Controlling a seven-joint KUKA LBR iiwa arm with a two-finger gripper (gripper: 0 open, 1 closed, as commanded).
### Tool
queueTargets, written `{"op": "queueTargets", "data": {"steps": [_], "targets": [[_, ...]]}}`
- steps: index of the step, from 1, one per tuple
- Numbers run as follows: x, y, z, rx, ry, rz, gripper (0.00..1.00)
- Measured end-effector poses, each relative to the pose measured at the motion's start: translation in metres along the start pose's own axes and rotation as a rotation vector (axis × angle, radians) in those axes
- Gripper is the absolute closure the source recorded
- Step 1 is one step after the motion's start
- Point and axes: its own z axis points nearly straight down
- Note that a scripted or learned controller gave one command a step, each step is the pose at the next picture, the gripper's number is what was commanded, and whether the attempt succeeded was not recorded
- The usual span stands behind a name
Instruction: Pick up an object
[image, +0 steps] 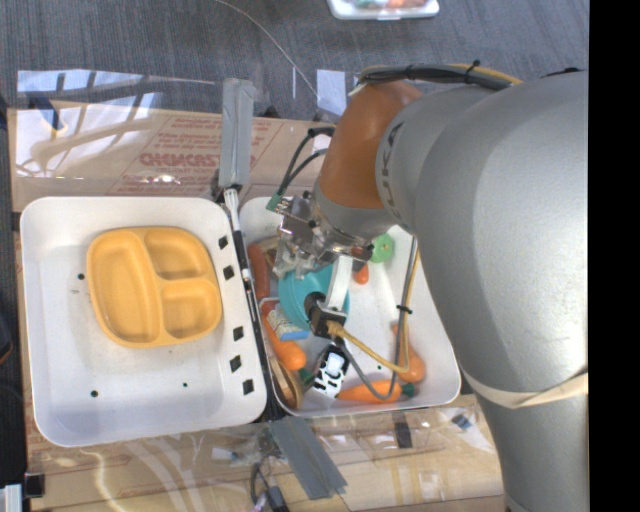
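Arm (480, 200): grey, with an orange band above the wrist; enters from the right of the frame and bends down over the right bin
Gripper (295, 255): low over the upper left part of the right bin, above the clutter, near the wall shared with the left bin
Gripper state: cannot tell from this angle whether it is open, closed or gripping; nothing is visibly clamped in it
Right bin (445, 385): shallow, white, centre right of the frame; holds all the loose items, largely covered by the arm
Teal object (295, 300): lies in the right bin just below the gripper; contact between the two cannot be judged
Red-brown item (260, 265): against the left wall of the right bin, just left of the gripper
Orange piece (290, 355): lower left of the right bin, below the teal object
Black-and-white item (330, 372): near the bottom wall of the right bin, right of the orange piece
Carrot (375, 392): orange, lying along the bottom wall of the right bin, beside the black-and-white item
Left bin (40, 400): shallow, white, left half of the frame
Yellow divided plate (155, 285): lies flat in the upper middle of the left bin, well apart from the gripper
Cardboard sheet (150, 150): printed, lies behind both bins along the upper left of the frame
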Motion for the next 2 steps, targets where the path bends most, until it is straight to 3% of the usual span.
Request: {"op": "queueTargets", "data": {"steps": [1,2], "targets": [[0.036,-0.004,-0.002,-0.006,0.002,-0.002,1.00],[0.072,-0.009,-0.035,-0.006,0.002,0.114,1.00]]}}
